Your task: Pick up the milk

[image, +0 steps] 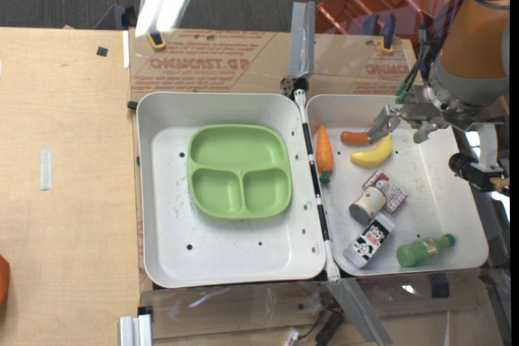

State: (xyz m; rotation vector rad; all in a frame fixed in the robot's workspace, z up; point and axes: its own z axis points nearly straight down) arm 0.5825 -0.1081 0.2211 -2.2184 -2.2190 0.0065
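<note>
The milk (369, 243), a cow-patterned carton, lay flat near the right bin's (469, 255) front wall, leaning against a small can (367, 203). The claw (404, 126) hovered above the banana (372, 151), fingers apart, holding nothing, well apart from the carton.

Red print on brown cardboard sheet (235, 61) behind left bin (154, 174): one word-like line, reads roughly "CHEMCAST GP", letters blurred, reading uncertain. Second red print on same cardboard behind right bin (474, 211), near top right corner; partly hidden by arm, not legible. Milk carton (368, 242) in right bin: black-and-white cow-patch pattern, no legible text. Small red-and-white box (388, 189) just above it: printed pattern, lettering too small to read. No numbers or signs readable elsewhere.
</note>
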